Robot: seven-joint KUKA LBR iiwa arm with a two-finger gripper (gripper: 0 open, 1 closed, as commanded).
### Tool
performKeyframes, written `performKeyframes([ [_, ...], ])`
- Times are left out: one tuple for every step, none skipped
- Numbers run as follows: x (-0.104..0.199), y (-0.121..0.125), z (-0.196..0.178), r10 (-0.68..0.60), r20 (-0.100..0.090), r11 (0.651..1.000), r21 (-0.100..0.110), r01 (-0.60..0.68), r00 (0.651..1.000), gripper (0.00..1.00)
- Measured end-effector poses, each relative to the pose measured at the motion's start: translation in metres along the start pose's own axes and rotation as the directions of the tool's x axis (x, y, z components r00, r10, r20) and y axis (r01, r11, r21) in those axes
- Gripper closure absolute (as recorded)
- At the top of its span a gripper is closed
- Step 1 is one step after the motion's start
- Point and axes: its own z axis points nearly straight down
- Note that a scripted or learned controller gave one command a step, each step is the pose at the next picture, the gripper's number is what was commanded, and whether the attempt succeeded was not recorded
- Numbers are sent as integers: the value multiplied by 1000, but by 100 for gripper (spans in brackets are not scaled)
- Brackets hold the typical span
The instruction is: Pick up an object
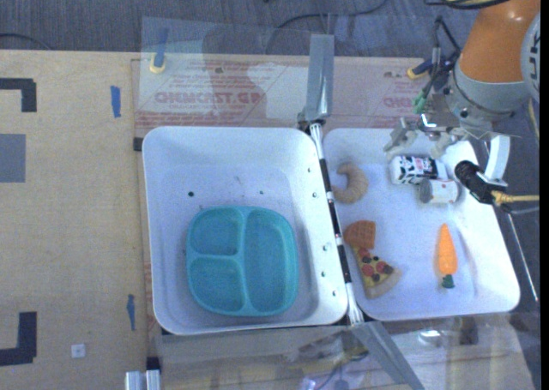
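— In the right bin, upper right corner: that is where my jaws hang, low over a small white object with black markings. State your question.

— Which object is the target, and how does it lie from you?

— Judgement: the marked white object, since it is closest. It sits directly under and just below my wrist in the camera view, with its long axis running roughly left to right across the bin. A second pale piece lies just beside it, toward the bin's near side; whether the two touch cannot be determined.

— Jaw condition?

— Cannot tell. The wrist hardware covers the tips, so neither the opening nor any contact with the object can be confirmed. No grasp is claimed.

— Other candidates?

— Four. A tan curved item lies near the divider, to my left in the view. A pizza slice toy lies below it, point toward the bin's lower middle. An orange carrot lies near the right wall, long axis running top to bottom in the view. A teal divided plate occupies the left bin, well apart from me.

— What does the next move depend on?

— Judgement: closing across the short axis of the marked object, meaning the closing line should run top to bottom in the view. The adjacent pale piece may obstruct one side.
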Motion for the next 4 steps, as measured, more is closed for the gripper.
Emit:
performKeyframes([
  [-61, -69, 64, -25, 1, 1000, -1, 25, 1000, 0],
  [-83, -110, 135, -34, 2, 999, -9, 34, 999, 0],
  [-88, -110, 124, -26, 9, 1000, -15, 26, 1000, 100],
  [-57, -120, 27, 126, 1, 992, -1, -126, 992, 100],
])
